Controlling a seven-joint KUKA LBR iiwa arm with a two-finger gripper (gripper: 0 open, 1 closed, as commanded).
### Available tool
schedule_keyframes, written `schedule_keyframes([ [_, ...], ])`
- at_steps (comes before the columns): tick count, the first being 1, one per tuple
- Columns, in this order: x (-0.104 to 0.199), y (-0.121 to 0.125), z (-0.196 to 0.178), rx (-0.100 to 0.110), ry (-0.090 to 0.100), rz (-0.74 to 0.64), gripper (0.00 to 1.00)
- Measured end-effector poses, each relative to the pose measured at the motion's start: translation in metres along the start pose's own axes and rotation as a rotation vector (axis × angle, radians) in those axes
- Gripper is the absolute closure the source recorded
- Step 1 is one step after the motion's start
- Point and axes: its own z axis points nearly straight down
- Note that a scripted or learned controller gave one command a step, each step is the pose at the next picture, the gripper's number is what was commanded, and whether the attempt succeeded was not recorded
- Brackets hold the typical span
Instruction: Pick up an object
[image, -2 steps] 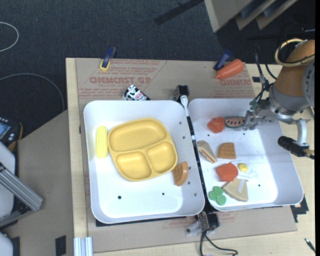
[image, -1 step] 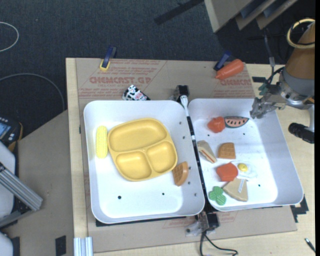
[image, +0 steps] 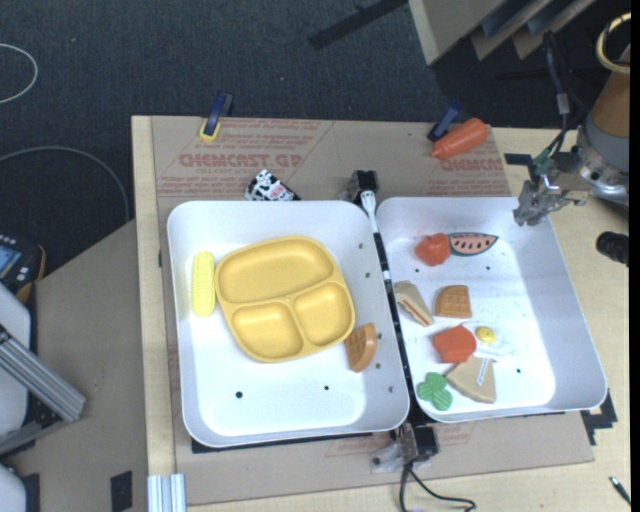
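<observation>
Right now the gripper (image: 532, 203) hangs over the top right corner of the right bin (image: 560, 300), close to its rim. It is small and dark from this far, so I cannot tell how wide it is spread. Nothing sits in it, as far as can be seen.

The nearest toys are the watermelon slice (image: 470, 242) and the red tomato (image: 433, 249), just beside each other near the top of the same bin. Lower down lie the sandwich (image: 411, 303), the waffle (image: 453, 301), a red round piece (image: 455, 345), a little yellow piece (image: 485, 336), the cheese wedge (image: 474, 381) and the green broccoli (image: 433, 391). These lower ones crowd together, some touching.

The left bin (image: 200, 400) holds the yellow divided plate (image: 283, 298), the corn (image: 203, 283) by its left side and a brown bread piece (image: 362, 347) by its right.

To do this step well, I think the arm should pick a toy with free room around it. The watermelon slice is close and flat, so going straight down over its middle looks best. The tomato is round and may roll away if pinched off-centre. The arm should stay away from the bin wall, or it may bump the rim. Lifting slowly helps the toy stay put.
</observation>
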Motion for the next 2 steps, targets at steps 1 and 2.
schedule_keyframes([
  [1, 0.0, 0.001, -0.015, 0.001, 0.0, 0.0, 1.0],
  [2, 0.05, -0.031, -0.024, 0.01, 0.005, -0.002, 1.0],
])
